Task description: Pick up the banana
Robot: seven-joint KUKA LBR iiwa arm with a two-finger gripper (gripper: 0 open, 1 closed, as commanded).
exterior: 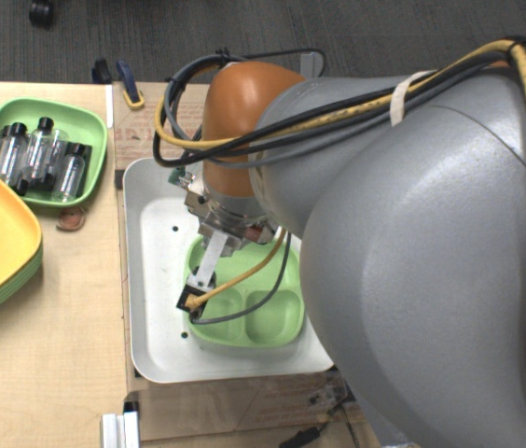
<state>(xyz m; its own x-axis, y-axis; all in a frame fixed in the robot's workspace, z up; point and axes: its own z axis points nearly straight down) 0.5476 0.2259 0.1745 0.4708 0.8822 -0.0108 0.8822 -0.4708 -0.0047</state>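
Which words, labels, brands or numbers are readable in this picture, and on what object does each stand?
No text can be read.
Bottles in the green tray: any labels are too small and blurred to read.
Arm, white bin, green dish: no lettering to see.

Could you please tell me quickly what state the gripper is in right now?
Gripper: cannot be told whether open or closed; it is low over the green tray in the white bin.
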